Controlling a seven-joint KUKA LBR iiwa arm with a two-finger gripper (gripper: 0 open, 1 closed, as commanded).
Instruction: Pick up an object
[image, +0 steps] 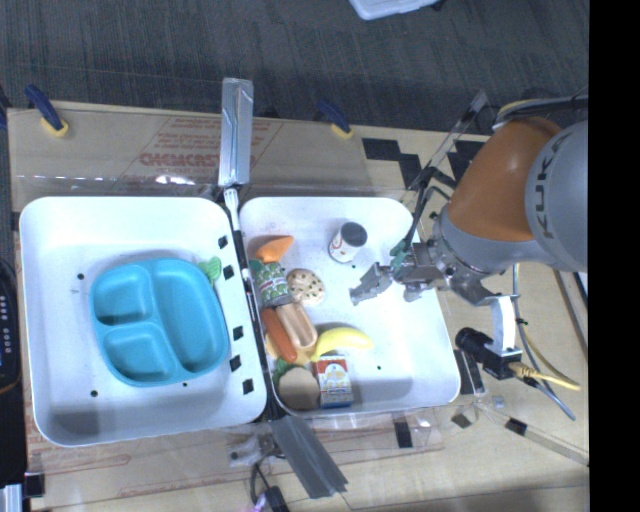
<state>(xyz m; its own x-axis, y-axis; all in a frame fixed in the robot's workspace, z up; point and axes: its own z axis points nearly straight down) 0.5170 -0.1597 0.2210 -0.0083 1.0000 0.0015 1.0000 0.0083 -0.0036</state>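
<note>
My gripper (364, 285) hangs over the middle of the right bin (420, 345), open, with nothing between its fingers. Just to its left lies a speckled cookie (305, 287). A small white can (348, 240) stands behind it, near the bin's far wall. Along the bin's left side lie an orange carrot (272, 245), a green-labelled can (268, 283), a hot dog (290, 328), a yellow banana (342, 340), a red box (333, 381) and a brownish round thing (294, 389).
The left bin (50, 390) bears a blue divided plate (160, 320), with a small green thing (210, 267) by its right edge. A metal divider (236, 130) runs between the bins. Bare white floor lies under and to the right of the gripper.
</note>
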